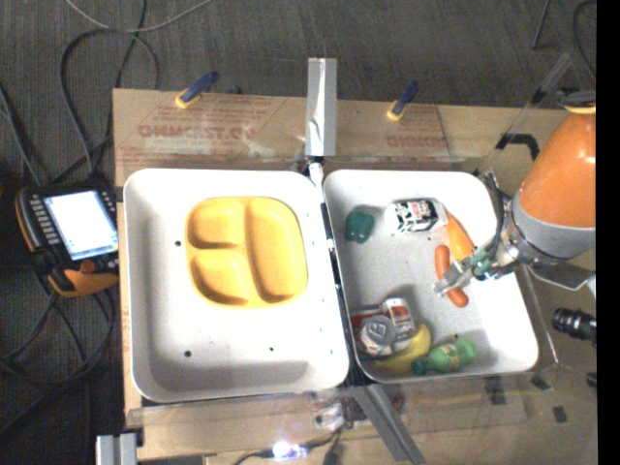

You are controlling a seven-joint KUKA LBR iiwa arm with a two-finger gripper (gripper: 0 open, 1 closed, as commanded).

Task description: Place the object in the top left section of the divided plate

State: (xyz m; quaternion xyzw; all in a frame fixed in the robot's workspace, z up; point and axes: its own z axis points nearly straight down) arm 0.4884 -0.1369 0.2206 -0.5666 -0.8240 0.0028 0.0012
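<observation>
A yellow divided plate (248, 250) lies in the left bin (155, 356), with its top left section (215, 223) bare. In the right bin (504, 342) my gripper (463, 273) hangs low over the right side. It is directly above two orange carrot-like pieces: one slanted (457, 233) and one upright (444, 260), whose lower end (457, 297) shows below the gripper. The gripper hides the part between, so contact with them is unclear.
The right bin also holds a green pepper-like toy (359, 225), a black and white can (415, 215), a red and grey can (384, 325), a banana (410, 350) and a green bottle-like item (449, 355). The arm's orange band (567, 177) looms at the right.
</observation>
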